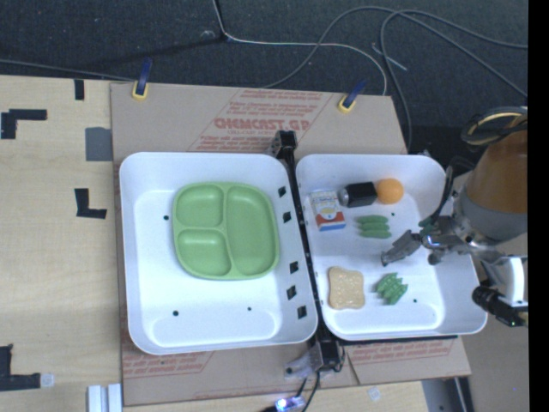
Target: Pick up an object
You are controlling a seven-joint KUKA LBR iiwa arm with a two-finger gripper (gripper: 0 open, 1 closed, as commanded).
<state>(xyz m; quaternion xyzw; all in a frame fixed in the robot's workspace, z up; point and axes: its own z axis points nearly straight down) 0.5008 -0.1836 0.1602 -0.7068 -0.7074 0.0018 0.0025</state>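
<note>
So the gripper (405,249) hangs over the right bin (433,320), reaching in from 3 o'clock w/ the grey arm (497,191) and its orange band behind it. Whether it's spread or pressed together I can't tell from up here; the tip is a dark blur, nothing visibly caught in it.

Working outward: just below the tip, at abt 6 o'clock, lies a green leafy piece (392,287), prob. the nearest candidate. At 10–11 o'clock of the tip, a green pod-like item (373,226). Further toward 11, a black cylinder (359,194) touching an orange ball (390,190) at the bin's far side. At 9–10 o'clock, a small red-white-blue carton (326,209); at 7–8 o'clock, a slice of toast (346,287). All lie loose on the bin floor and apart enough for fingers to come down, which I'd guess is why they're scattered that way.

The left bin (146,273) holds a green divided plate (226,230), flat, well apart from the tool, likely a drop-off spot.

Both bins sit side by side, clipped together down the middle, on a cardboard sheet (257,118) held by yellow clamps (139,88) over a wooden bench (51,256). Dark carpet (103,15) and loose cables (343,33) run across at 12 o'clock.
</note>
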